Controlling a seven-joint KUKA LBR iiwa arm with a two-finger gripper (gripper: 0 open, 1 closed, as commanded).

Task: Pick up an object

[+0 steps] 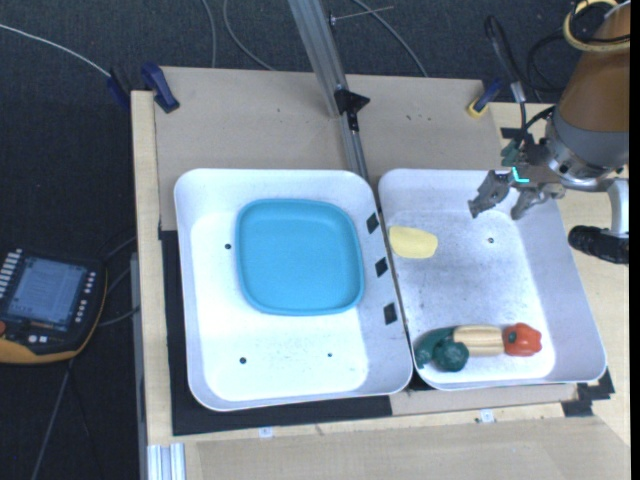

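My gripper (506, 204) hangs over the far part of the right bin (560, 268), its two dark fingers spread apart with nothing between them. A pale yellow object (413, 242) lies at the bin's left wall, to the left of and a little nearer than the gripper. Along the bin's near edge lie a dark green object (443, 352), a tan piece (478, 340) and a red object (521, 339), side by side and well apart from the gripper.
The left bin (200, 298) holds a blue square plate (299, 256). A metal post (330, 58) rises at a slant from between the bins' far ends. Blue clamps (160, 88) sit on the bench's far edge. A handheld pendant (45, 298) lies off the bench at left.
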